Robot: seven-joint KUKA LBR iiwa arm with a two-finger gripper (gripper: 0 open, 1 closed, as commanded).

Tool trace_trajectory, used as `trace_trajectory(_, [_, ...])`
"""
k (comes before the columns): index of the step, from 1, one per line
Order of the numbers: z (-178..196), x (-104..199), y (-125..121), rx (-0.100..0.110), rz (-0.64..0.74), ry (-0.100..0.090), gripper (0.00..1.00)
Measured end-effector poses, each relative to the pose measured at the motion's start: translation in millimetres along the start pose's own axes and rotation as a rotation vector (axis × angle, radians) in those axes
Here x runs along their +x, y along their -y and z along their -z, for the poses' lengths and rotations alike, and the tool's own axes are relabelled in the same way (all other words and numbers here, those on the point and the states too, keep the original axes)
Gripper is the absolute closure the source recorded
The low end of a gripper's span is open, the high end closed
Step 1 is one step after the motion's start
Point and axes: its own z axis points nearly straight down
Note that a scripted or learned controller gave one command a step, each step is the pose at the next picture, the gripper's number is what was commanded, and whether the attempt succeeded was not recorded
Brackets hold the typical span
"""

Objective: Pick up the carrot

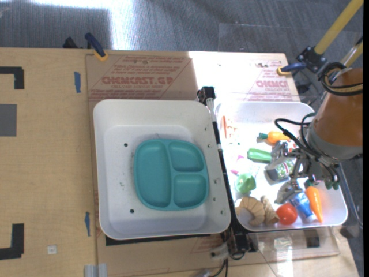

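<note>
One fixed camera looks down slantwise over both bins (109,172).

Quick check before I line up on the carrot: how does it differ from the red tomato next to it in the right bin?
The carrot is orange, long and tapered, lying along the bin's right wall; the tomato is red and round. The carrot sits right of a blue item; the tomato sits left of it, beside a tan toy. The carrot lies nearer the pincer than the tomato does. Both rest near the front of the right bin.
</note>
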Motion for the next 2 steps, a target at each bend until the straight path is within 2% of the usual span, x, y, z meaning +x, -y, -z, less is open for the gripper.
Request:
trace_trajectory(1, [46,9,70,0.004,0.154,0.005,0.00])
trace_trajectory(2, [35,-85,37,-0.001,0.316,0.006,0.00])
